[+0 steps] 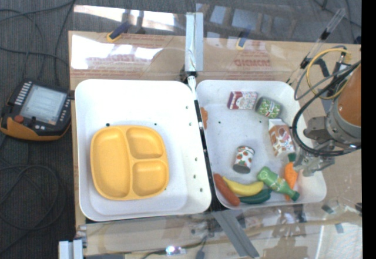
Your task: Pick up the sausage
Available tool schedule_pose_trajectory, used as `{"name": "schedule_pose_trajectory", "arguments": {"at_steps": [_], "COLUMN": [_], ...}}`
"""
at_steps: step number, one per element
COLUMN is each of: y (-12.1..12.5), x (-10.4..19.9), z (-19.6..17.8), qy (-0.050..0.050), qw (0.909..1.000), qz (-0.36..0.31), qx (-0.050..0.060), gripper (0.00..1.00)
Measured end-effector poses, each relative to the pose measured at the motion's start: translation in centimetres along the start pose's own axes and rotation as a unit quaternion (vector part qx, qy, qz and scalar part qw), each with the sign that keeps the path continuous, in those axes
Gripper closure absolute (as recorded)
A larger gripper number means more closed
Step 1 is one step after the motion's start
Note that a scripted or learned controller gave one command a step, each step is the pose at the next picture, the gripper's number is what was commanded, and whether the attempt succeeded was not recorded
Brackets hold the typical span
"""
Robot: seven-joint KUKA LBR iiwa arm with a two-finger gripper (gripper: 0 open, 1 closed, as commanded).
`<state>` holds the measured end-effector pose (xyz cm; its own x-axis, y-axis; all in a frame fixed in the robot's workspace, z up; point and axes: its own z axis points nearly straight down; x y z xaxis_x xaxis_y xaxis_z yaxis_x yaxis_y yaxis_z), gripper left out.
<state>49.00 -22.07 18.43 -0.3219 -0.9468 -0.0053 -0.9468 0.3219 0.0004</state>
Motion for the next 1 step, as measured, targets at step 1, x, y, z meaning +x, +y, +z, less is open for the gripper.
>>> {"name": "schedule_pose_trajectory", "arguments": {"at_steps": [1], "y": [0.41], "x": [0.25], "z": [-5.74], "qy": [0.000], "qw": [0.9884], "qz": [-0.152], "qx": [0.000], "gripper": [1.00]}}
